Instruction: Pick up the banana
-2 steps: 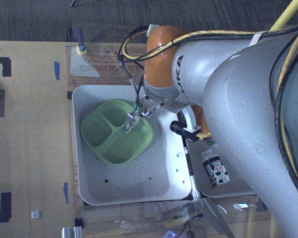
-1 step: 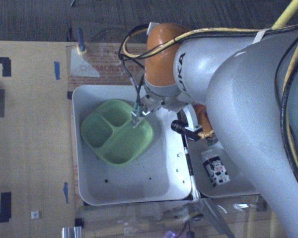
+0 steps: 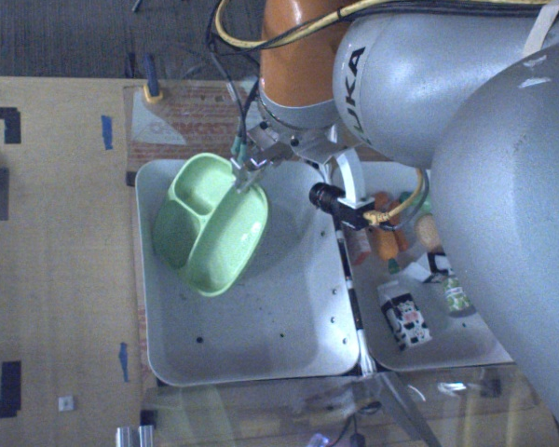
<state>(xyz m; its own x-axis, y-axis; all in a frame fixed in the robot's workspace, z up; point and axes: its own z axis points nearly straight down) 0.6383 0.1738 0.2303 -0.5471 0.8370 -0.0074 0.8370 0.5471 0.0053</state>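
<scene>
Over the left shallow white plastic bin, the two-finger gripper sits at the far right rim of a pale green, three-compartment plastic plate. Nothing is seen held in it. Whether it is set wide or narrow cannot be told at this slant.

The grey arm, with its orange band, crosses above the right white bin and hides much of it.

The banana cannot be identified with certainty. The likeliest candidate is a pale yellowish shape in the far part of the right bin, at the edge of the arm. It lies just beside some orange-red items, with a small black-and-white printed carton nearer.

As a judgement, the gripper is well apart from that candidate, so the reach has yet to begin.

A banana should handle as a light, fairly firm object with smooth, curved skin. Under hard pinching it bruises, and it rolls if pressed off-centre. The best hold would be across the narrow width at mid-length, closed gently, approaching from above to avoid the crowding neighbours.
</scene>
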